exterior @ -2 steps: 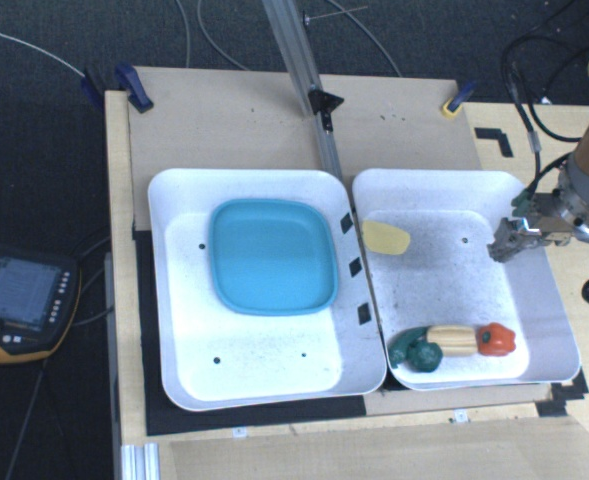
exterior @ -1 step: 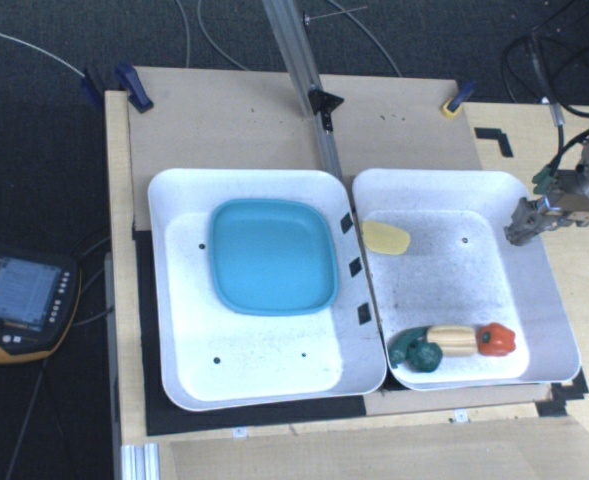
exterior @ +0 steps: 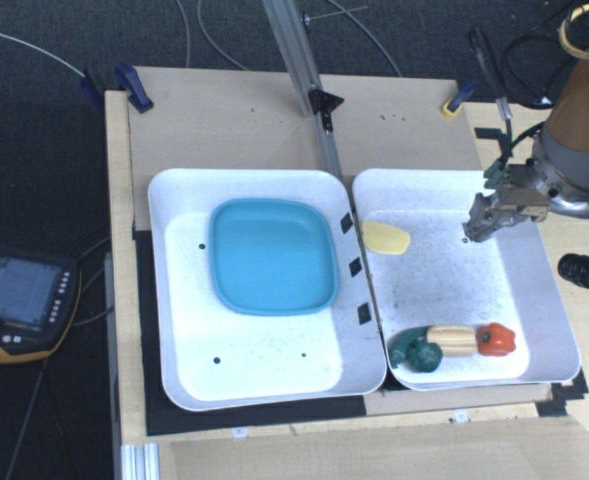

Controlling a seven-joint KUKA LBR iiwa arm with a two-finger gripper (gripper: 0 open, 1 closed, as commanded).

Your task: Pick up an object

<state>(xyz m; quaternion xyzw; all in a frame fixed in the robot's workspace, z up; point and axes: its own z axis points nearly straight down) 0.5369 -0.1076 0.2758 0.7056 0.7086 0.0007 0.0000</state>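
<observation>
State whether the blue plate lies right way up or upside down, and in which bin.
Right way up: the blue plate shows a raised rim around a sunken middle, and lies flat in the left bin.

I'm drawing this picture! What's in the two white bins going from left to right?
Blue plate → yellow piece → dark green toy → tan roll → red toy. The claw hangs above the right bin, about over the red toy's spot.

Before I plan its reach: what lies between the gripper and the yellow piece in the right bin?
Nothing; in the camera view, bare speckled bin floor separates the gripper from the yellow piece.
</observation>
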